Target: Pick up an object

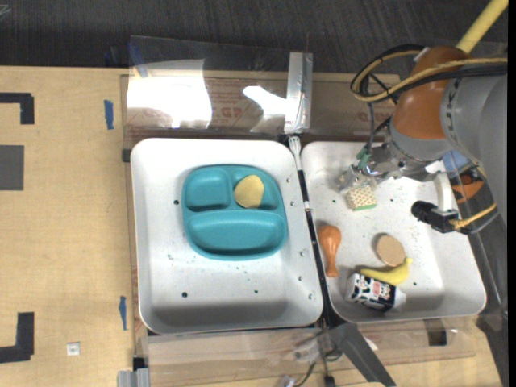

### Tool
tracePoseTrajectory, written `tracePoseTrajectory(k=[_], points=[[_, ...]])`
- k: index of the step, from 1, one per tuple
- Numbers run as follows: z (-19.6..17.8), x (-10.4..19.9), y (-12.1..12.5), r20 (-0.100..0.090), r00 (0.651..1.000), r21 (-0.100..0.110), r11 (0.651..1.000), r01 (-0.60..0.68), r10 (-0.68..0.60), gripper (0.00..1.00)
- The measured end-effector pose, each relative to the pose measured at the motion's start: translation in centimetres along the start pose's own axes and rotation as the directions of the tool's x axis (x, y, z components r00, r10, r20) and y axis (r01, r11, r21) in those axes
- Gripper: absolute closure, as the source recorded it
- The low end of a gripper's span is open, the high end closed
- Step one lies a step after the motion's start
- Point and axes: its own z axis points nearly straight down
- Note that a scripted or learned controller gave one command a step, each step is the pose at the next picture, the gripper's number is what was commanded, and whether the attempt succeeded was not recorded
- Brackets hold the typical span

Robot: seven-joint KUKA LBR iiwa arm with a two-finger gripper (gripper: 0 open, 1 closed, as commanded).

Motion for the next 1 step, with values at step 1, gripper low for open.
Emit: tracePoseTrajectory(k=[1], points=[[-9.17, 8.98, -1.81, -0.004, 1.000, -0.003, 1.000, 0.026, -0.026, 1.00]])
